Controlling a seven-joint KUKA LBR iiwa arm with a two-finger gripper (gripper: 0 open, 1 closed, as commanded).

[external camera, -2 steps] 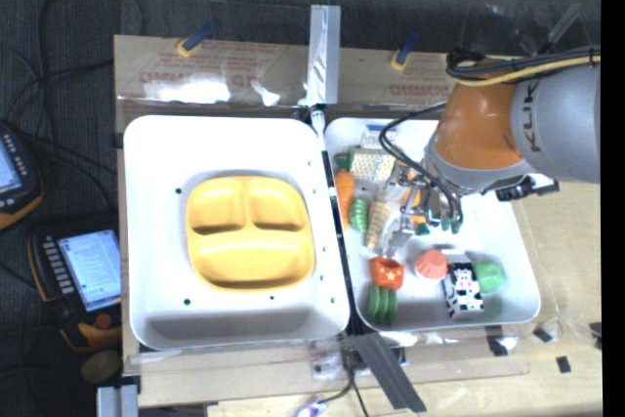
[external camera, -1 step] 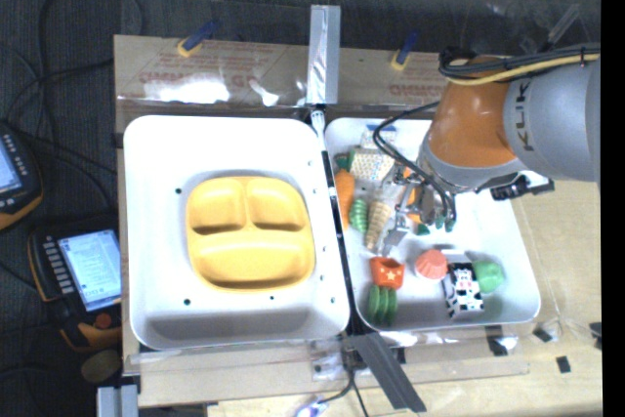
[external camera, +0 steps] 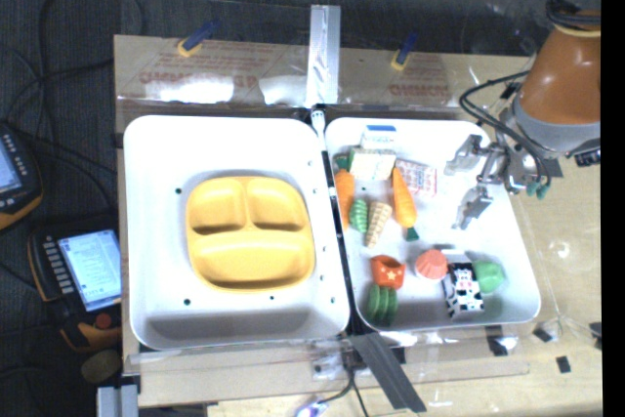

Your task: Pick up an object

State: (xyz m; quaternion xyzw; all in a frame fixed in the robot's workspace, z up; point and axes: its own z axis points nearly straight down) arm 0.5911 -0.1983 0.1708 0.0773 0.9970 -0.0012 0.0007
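Nearest in the camera view, along the near wall of the right bin (external camera: 518, 308), sit a black-and-white cow toy (external camera: 463, 289), a green round piece (external camera: 488, 275), a pinkish-red round piece (external camera: 431, 264), a small orange cup (external camera: 387, 272) and a dark green vegetable (external camera: 382, 303), all packed close together. Farther in, a carrot (external camera: 403, 196), a corn cob (external camera: 377, 222), a second orange vegetable (external camera: 345, 192) and a white carton (external camera: 372, 161) crowd the bin's left half. The left bin (external camera: 146, 210) carries a yellow divided tray (external camera: 250, 231). The tool (external camera: 478, 179) hangs over the bare right part of the right bin, its fingers spread wide with nothing between them, well apart from the carrot and from the near row. No single target is given, so any of these toys would serve. The main risk, as I judge it, is a descent straight down from here closing on bare bin floor. A reach into the near row could catch two pieces at once or knock the cow toy over, since they touch or nearly touch. The round pieces may roll out of a pinch, and the tapered carrot may slip.
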